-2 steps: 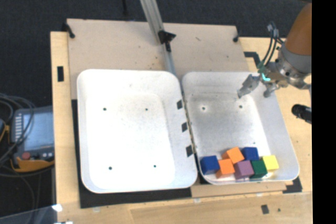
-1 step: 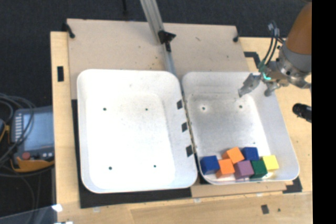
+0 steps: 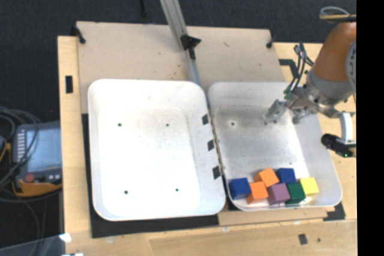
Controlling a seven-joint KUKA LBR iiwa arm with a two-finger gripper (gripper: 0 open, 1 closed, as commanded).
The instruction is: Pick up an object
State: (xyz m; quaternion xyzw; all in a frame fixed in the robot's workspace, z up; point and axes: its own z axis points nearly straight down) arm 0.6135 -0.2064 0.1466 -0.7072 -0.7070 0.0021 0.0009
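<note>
The shallow white right-hand bin (image 3: 252, 141) holds a cluster of small coloured cubes (image 3: 273, 186) packed against its near wall. They look light, rigid and smooth-sided, best pinched across opposite flat faces, an outer one first. The grey two-finger gripper (image 3: 282, 110) hovers above the bin's far end, holding nothing; its opening I cannot tell.

The arm (image 3: 336, 63) enters at three o'clock: a rounded orange band sits above a grey wrist section. Thin dark and green cables run along its ten o'clock side. The end effector (image 3: 282, 111) is pale grey metal.
</note>
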